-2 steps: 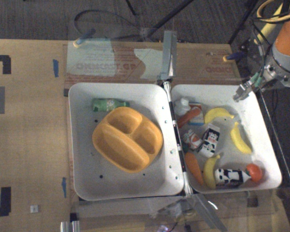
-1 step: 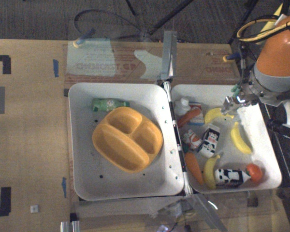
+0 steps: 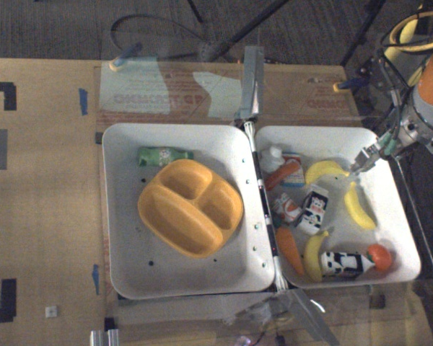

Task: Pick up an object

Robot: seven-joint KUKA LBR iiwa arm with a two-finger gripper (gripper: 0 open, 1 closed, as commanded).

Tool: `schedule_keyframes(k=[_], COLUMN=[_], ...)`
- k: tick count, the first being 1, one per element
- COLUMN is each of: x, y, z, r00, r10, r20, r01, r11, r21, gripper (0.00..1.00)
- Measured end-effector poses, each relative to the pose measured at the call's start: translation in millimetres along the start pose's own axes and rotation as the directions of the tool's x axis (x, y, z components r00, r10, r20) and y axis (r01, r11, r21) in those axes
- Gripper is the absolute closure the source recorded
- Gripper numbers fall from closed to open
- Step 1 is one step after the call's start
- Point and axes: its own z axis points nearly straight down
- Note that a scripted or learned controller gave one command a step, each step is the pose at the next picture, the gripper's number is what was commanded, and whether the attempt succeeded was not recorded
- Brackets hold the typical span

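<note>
Front edge of right bin (image 3: 408,225): cow-print carton (image 3: 343,263) lying flat, orange ball (image 3: 380,256) touching its end, both well below the gripper (image 3: 364,161). Gripper sits at the bin's upper right, fingers' state: cannot tell. Nothing visibly held. Nearest targets: banana (image 3: 359,206) just below the tip, second banana (image 3: 325,169) just left of it. Carrot (image 3: 289,250) far down-left. Left bin (image 3: 123,207): orange divided tray (image 3: 190,206), well apart.
</note>
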Motion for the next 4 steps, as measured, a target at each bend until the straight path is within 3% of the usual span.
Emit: schedule_keyframes(k=[1, 2, 3, 4], x=[5, -32, -40, -64], y=[-49, -83, -85, -97], z=[-49, -46, -89, 22], r00=[0.951, 0.906, 0.909, 0.778], r10=[-0.310, -0.424, -0.417, -0.628], r20=[0.002, -0.001, 0.003, -0.002], r01=[0.310, 0.424, 0.417, 0.628], r11=[0.951, 0.906, 0.909, 0.778], r21=[-0.001, 0.001, -0.001, 0.000], gripper=[1.00, 1.00, 1.00, 1.00])
